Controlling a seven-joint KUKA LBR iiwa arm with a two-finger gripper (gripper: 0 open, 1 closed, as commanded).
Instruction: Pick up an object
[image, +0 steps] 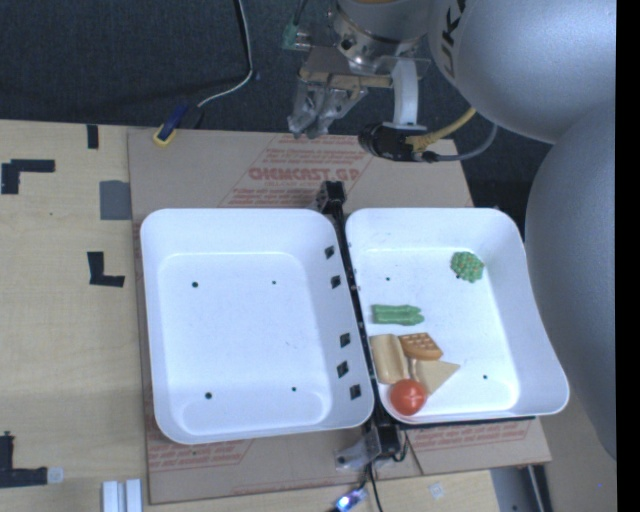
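gripper (318, 112) high behind bins, finger state unclear | step: reach | descend straight over lone broccoli (466, 266), right bin (500, 232)

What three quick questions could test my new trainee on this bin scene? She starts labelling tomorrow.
1. True or false: the red tomato lies in the left bin.
2. Which item sits nearest the right bin's far right corner? A) the green bean pod B) the broccoli piece C) the waffle piece
3. Fill in: the pincer hangs above the ____, beyond the bins' far edge.

Key
1. False; it lies in the right bin, at the near edge.
2. B
3. Cardboard sheet
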